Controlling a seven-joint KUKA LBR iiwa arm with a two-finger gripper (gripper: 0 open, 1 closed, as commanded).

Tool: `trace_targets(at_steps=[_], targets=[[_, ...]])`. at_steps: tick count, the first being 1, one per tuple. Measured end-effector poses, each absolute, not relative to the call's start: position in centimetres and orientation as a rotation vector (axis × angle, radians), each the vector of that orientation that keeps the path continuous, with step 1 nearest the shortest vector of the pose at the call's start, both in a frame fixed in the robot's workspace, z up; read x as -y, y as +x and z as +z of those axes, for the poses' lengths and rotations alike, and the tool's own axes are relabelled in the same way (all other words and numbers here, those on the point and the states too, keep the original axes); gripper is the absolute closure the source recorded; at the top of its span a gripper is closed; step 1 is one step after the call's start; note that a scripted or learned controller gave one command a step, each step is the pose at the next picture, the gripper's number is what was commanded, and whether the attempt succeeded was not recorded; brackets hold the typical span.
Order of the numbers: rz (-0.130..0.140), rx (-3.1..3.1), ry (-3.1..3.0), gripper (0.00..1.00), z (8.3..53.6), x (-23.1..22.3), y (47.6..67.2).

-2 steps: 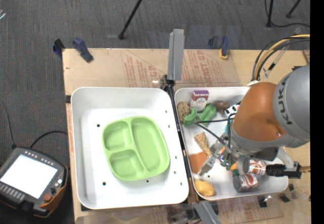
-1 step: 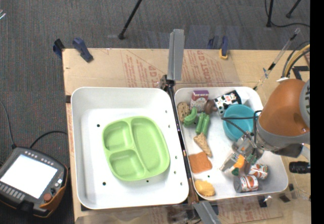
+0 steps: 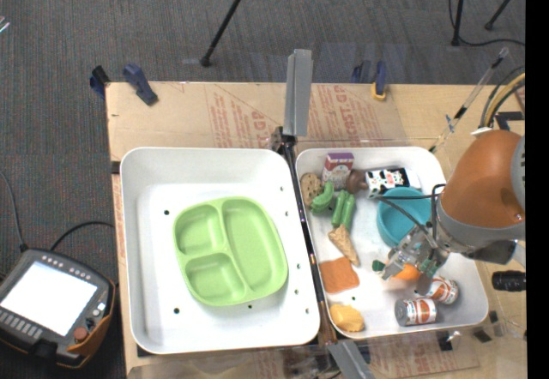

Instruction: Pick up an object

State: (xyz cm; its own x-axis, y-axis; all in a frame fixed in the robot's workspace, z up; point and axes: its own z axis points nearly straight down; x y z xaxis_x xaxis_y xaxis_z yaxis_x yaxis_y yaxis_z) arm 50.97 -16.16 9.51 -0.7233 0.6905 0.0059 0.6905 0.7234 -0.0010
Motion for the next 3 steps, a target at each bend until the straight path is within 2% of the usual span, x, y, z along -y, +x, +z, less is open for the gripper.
trace_targets(at_steps=[1,2,3], targets=[[-0.006,2.869,-1.315,1.0,25.7,14.8,52.4],[0.0,2.96,-1.013,1.0,12.4,12.2,50.3],[0.0,2.898,-1.204,1.0,8.6,12.0,55.8]])
